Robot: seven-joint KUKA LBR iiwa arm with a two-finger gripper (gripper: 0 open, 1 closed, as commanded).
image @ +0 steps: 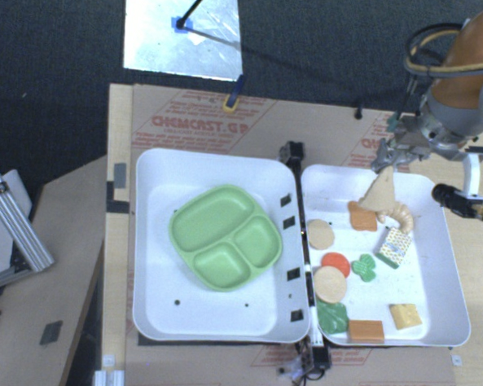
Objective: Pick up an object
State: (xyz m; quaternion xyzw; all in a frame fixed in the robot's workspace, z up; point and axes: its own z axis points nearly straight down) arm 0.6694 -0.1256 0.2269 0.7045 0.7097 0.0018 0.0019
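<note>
Green plastic catches your eye first: a three-compartment plate (226, 237) lies tilted in the left bin (154, 223), alone there. Moving right across the divider, the right bin (441, 266) holds your choice of small toy foods. Near the divider sit a tan disc (320, 234), a red disc (336, 263), a second tan disc (330, 284) and a dark green piece (333, 317). Further right you find an orange block (362, 217), a green clover-like piece (365, 267), a patterned box (394, 248), a croissant-like piece (401, 214), an orange-brown slab (366, 330) and a yellow cheese cube (404, 315). At the bin's far edge, the pincer (388, 159) hangs from the arm (469, 71), and a tan wedge (381, 191) hangs just beneath its tip, point upward. You cannot tell from here how far the pincer is open, or whether it truly has the wedge.
</note>
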